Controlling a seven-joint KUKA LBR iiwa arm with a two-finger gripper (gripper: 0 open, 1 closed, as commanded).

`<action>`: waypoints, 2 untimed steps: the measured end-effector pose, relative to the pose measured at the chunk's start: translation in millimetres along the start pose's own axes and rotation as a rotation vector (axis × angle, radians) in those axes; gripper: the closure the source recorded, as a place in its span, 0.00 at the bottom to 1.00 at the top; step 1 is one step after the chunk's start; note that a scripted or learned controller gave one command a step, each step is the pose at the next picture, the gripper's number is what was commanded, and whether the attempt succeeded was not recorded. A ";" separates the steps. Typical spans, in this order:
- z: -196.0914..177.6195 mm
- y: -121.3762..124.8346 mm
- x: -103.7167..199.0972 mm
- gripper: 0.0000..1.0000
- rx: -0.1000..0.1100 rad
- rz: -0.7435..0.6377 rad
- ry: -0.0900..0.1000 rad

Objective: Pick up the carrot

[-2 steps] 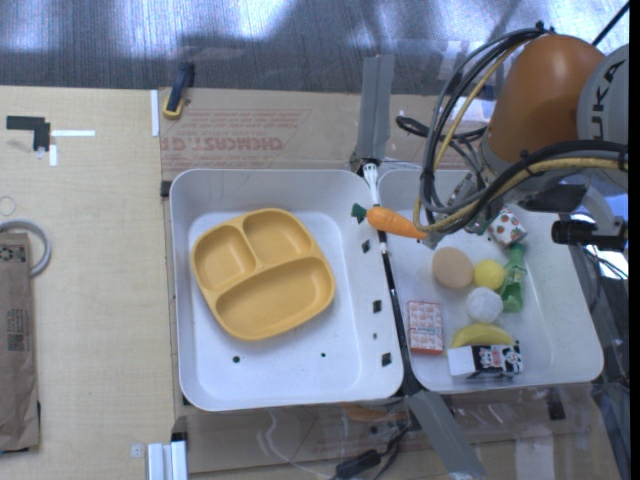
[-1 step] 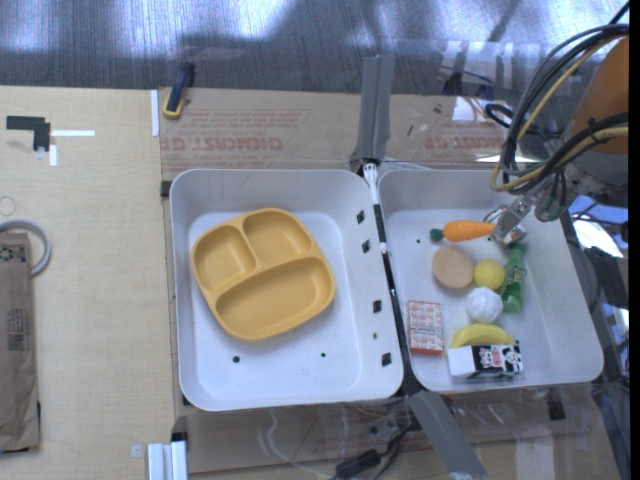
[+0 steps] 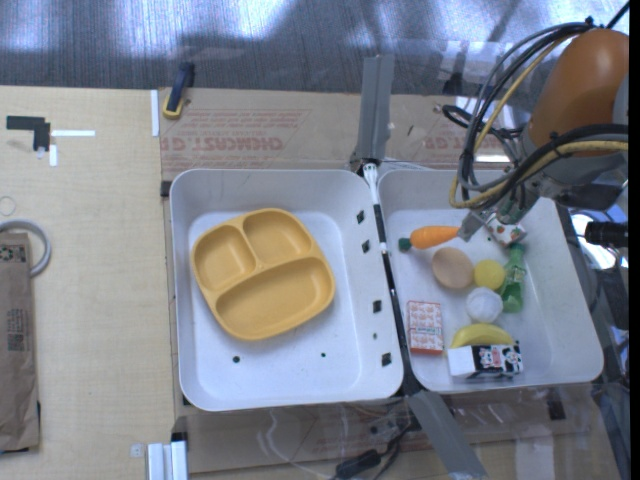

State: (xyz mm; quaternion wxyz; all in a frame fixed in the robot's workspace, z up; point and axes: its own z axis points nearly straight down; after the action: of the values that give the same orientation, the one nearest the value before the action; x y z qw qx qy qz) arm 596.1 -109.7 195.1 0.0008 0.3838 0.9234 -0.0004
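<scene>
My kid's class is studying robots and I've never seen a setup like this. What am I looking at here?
One camera looks down at a slant on a bench with two white bins. The grey arm with cables reaches in from the right; its gripper sits at the carrot's right end, though a grasp can't be confirmed. The right bin also holds an egg, a yellow ball, a white ball, a banana and small cartons. The left bin holds a yellow divided plate.
</scene>
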 end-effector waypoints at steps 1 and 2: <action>0.0 -0.3 -0.2 0.00 0.000 0.001 0.000; 102.7 12.9 -7.4 0.00 -0.001 0.036 -0.002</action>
State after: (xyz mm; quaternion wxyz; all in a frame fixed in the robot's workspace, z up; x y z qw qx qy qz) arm 610.5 -106.0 92.5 0.0019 0.4005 0.9163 -0.0003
